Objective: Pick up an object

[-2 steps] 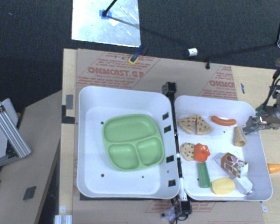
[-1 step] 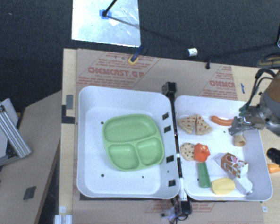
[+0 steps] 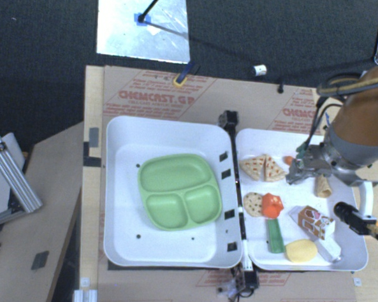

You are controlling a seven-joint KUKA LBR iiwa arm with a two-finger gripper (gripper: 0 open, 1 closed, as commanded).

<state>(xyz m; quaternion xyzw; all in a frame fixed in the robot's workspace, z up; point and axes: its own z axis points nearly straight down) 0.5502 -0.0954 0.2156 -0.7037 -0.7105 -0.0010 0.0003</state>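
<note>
My gripper (image 3: 300, 169) hangs low over the upper part of the right bin (image 3: 355, 256). It is just right of a tan wedge-shaped sandwich piece (image 3: 263, 167) and next to a small orange bit (image 3: 288, 160). A tan cone (image 3: 323, 185) lies just below and right of the gripper. Further toward the front lie a speckled cookie (image 3: 253, 203), a red tomato (image 3: 272, 205), a green stick (image 3: 274, 235), a yellow lemon (image 3: 301, 250) and a small brown-and-white house-shaped box (image 3: 314, 221). The view shows nothing held in the gripper.
The left bin (image 3: 116, 238) holds a green divided plate (image 3: 179, 191). A black clip strip (image 3: 233, 182) runs along the wall between the bins. The grey and orange arm (image 3: 367, 113) reaches in over the right bin's upper right corner.
</note>
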